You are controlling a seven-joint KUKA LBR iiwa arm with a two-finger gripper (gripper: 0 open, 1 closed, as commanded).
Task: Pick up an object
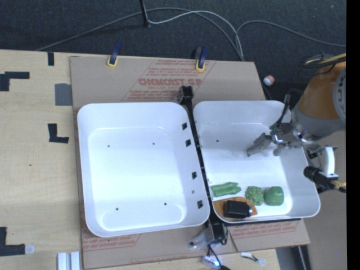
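Surface [34, 167]: tan board with a cardboard sheet [163, 77] under both bins, clamped at its 12 o'clock edge.
Left bin [135, 167]: white and shallow; bare floor gives wide open room.
Right bin [242, 117]: touches the left bin along a clipped seam; its 12 o'clock half is open floor, the objects crowd the 6 o'clock rim.
Arm [320, 103]: enters from 3 o'clock over the right bin's rim.
Jaws [260, 145]: low over mid-bin, pointing toward 9 o'clock, parted, nothing between them.
Green bean pod [225, 189]: long axis runs 9 to 3 o'clock, tilted slightly up at 3; close to the seam.
Green round piece [274, 196]: at 5 o'clock of the bin, near the rim.
Broccoli [254, 194]: between pod and round piece.
Black object [237, 209]: lies on an orange piece [250, 207] at the 6 o'clock rim, long axis 9 to 3.
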